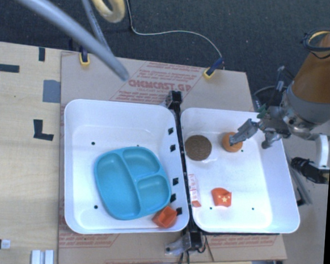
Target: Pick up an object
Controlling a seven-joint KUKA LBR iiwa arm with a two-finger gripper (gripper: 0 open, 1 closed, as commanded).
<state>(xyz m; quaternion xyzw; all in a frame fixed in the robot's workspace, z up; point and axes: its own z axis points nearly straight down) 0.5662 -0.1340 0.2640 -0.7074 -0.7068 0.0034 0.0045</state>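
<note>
gripper low in right bin, at small orange object near far wall; finger spread and any grasp cannot be told. brown disc just beside.

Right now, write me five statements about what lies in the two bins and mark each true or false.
1. The blue divided plate lies in the left bin. True.
2. The brown round disc lies in the left bin. False: it is in the right bin, near the divider.
3. The tool is over the right bin, right by the small orange ball. True.
4. The red piece rests on the blue plate. False: it lies on the right bin's floor.
5. An orange piece lies in the left bin's near right corner, beside the plate. True.
</note>
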